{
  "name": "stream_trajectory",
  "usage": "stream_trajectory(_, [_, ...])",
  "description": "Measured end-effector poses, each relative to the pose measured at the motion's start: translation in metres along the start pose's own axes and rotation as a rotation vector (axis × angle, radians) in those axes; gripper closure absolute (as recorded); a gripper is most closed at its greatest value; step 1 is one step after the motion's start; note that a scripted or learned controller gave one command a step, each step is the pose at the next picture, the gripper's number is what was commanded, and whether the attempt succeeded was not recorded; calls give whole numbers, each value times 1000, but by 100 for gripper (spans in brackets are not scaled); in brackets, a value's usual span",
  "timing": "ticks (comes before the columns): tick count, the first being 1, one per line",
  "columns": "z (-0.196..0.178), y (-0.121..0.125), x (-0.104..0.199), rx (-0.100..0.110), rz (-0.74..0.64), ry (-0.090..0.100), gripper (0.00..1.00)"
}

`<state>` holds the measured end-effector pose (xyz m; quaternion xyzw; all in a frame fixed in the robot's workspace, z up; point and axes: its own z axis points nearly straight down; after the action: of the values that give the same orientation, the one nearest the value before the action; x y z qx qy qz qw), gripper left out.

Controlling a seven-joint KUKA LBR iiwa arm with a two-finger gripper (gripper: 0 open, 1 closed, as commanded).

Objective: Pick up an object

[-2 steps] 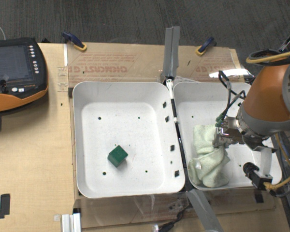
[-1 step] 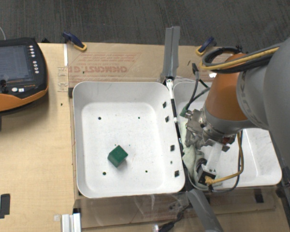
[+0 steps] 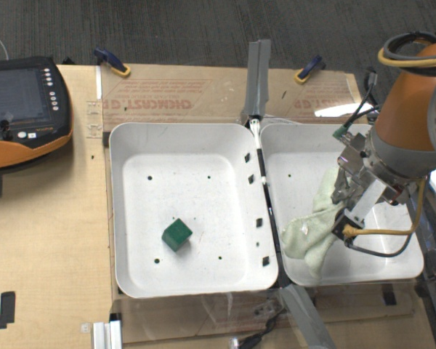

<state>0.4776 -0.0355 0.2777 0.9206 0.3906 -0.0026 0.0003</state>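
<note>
Pale cloth (image 3: 309, 235) lies in the right bin (image 3: 392, 267), one end drawn up in a ridge toward the gripper (image 3: 339, 201), which hangs low over it. I judge a grasp is being tried, but no lift is done: most of the cloth rests on the bin floor. The wrist hides the jaws, so I cannot tell whether they are open or closed. The green cube (image 3: 177, 235) sits in the left bin (image 3: 131, 195), well apart.

green block (image 3: 177, 235), pale green cloth (image 3: 311, 230), white bins (image 3: 182, 184)
</note>
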Motion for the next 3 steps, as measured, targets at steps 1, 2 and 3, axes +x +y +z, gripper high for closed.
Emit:
stream_trajectory(1, [39,-27,28,1,395,-1,100])
stream_trajectory(2, [55,-52,100,-1,605,1,100])
stream_trajectory(3, [-17,-63,131,-1,281,-1,100])
